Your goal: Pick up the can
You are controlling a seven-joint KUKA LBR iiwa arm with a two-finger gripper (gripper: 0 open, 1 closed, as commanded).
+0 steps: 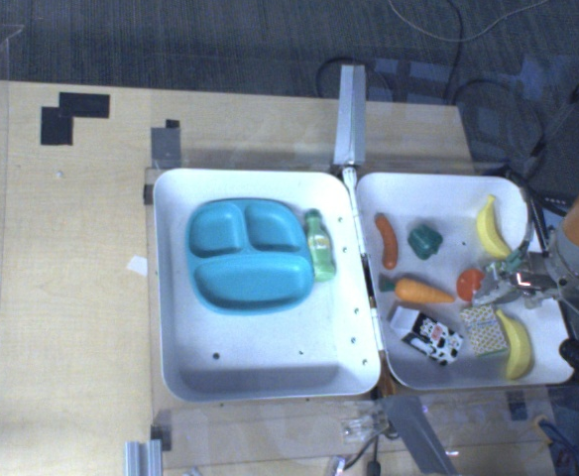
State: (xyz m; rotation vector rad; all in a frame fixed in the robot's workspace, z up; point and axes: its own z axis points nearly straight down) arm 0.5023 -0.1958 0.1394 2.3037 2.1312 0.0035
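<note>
A small dark green can (425, 240) lies in the upper middle of the right bin (446, 184), between a red sausage (387, 240) and a yellow banana (489, 228). My gripper (503, 277) hangs low over the right side of that bin, beside a small red-orange ball (470, 284) and above a patterned packet (481, 329). It is well to the right of the can and a little nearer the front, apart from it. Nothing can be seen held in the gripper.
The right bin also holds a carrot (424, 292), a black-and-white box (433, 336) and a second banana (516, 345) at the front right. The left bin (260, 370) holds a blue divided plate (250, 256) with a green bottle (319, 248) beside it.
</note>
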